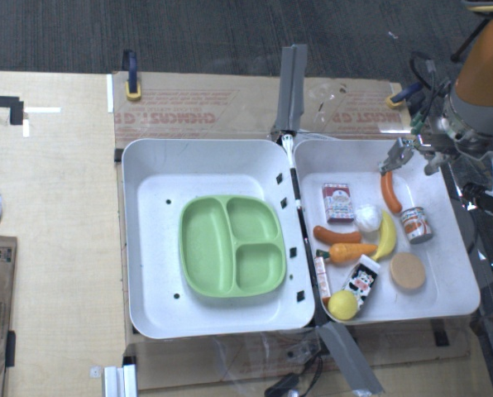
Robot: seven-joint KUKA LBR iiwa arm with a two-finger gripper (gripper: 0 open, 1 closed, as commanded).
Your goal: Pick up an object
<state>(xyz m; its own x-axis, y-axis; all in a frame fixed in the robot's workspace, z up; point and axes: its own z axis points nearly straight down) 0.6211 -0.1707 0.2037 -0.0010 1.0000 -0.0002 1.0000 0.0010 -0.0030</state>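
The right bin [445, 304] holds several toy foods. A red sausage [389, 193] lies near its far side, with a small can [415, 224] just in front of it. There are also a red box [338, 203], a white ball [367, 217], a banana [385, 236], a carrot [351, 252], a second sausage [325, 235], a tan disc [409, 271], a cow-print carton [361, 282] and a lemon [342, 305]. My gripper [413, 160] hangs over the bin's far right corner, open, with nothing between its fingers. Its left finger [394, 157] is just above the red sausage's far end.
The left bin [143, 222] holds a green divided plate [232, 245]. A grey bar [291, 89] rises between the bins at the back. Cables and the arm's body crowd the right edge beside the right bin.
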